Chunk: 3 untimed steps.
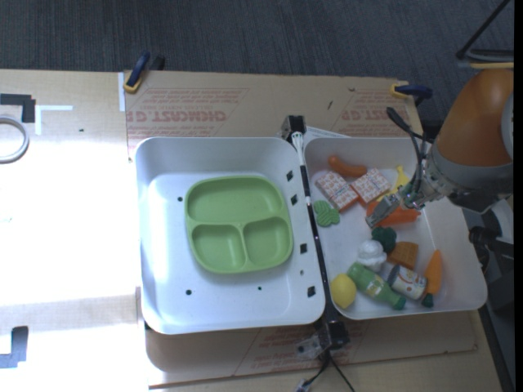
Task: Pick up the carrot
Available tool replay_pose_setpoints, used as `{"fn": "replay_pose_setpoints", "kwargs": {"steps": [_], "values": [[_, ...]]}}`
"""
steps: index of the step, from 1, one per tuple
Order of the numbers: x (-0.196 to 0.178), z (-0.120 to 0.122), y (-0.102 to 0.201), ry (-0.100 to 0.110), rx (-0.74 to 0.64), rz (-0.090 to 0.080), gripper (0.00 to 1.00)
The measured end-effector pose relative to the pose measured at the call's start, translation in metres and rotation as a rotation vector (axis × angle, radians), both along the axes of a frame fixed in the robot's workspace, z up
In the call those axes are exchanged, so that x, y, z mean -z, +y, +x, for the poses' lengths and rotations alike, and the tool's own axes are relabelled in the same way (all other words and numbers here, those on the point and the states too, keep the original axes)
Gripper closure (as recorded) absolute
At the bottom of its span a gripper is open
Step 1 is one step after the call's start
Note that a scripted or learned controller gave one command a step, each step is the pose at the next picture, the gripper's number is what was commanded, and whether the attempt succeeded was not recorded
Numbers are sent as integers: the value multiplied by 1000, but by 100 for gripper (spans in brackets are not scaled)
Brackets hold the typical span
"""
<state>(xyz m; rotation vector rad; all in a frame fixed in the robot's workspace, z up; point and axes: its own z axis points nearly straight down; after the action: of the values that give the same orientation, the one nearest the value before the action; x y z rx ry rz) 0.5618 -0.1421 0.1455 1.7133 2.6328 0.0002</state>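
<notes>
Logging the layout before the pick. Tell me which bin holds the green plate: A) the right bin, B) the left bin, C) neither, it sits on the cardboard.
B: the plate lies flat in the left bin, apart from the toys in the right bin.

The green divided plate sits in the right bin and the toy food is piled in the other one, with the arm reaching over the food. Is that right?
Not quite. The camera view shows the green divided plate in the left bin, not the right one. The rest holds: the toy food, including the carrot, lies in the right bin, and the gripper is over that food.
</notes>
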Motion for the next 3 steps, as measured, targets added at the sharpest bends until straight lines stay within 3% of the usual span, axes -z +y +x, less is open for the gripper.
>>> {"fn": "replay_pose_setpoints", "kwargs": {"steps": [1,2,3], "values": [[-49,5,-53,-1,-142,-1,0],[32,-27,-80,1,-121,1,0],[49,-56,-78,-13,-121,-4,0]]}}
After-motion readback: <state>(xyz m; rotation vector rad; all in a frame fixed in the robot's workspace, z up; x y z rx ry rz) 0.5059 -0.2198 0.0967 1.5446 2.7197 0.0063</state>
